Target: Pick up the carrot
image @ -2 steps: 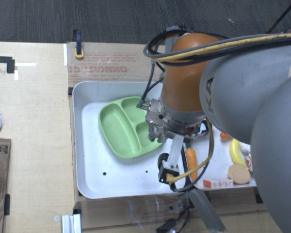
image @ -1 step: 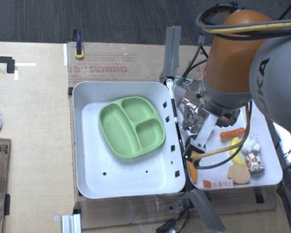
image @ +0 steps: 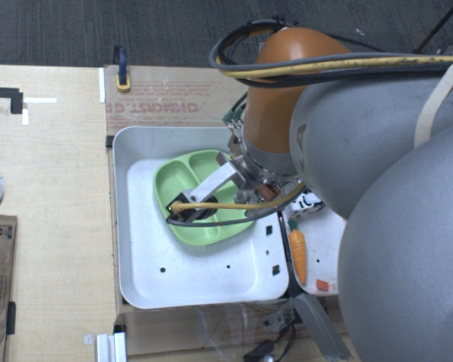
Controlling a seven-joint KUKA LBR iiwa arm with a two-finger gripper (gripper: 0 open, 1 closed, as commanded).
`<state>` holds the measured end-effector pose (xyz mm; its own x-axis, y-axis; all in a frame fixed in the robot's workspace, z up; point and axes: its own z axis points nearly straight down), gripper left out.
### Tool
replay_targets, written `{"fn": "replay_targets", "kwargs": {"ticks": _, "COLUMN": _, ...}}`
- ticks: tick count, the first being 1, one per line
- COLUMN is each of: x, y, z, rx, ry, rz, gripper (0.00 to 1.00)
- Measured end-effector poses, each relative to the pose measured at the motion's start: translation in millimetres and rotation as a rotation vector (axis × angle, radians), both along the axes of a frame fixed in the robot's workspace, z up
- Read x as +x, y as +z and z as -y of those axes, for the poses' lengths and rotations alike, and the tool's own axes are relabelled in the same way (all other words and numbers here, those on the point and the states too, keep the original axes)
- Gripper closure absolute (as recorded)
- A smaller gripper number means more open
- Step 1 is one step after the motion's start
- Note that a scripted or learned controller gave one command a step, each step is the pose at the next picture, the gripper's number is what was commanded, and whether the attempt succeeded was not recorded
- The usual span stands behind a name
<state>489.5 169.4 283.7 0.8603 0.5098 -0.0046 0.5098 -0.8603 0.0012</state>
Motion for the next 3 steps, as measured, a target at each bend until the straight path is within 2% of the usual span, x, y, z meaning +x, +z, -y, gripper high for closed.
{"fn": "replay_targets", "kwargs": {"ticks": 1, "x": 5.8, "y": 134.2, "z": -17.7, "rx": 0.000, "ry": 0.407, "rz": -0.001, "gripper": 1.00}}
{"fn": "replay_targets", "kwargs": {"ticks": 2, "x": -12.2, "y": -5.2, "z": 72.8, "rx": 0.003, "ry": 0.644, "rz": -0.005, "gripper": 1.00}}
{"fn": "replay_targets", "kwargs": {"ticks": 3, "x": -11.9, "y": 2.5, "z": 73.5, "rx": 0.001, "ry": 0.645, "rz": -0.010, "gripper": 1.00}}
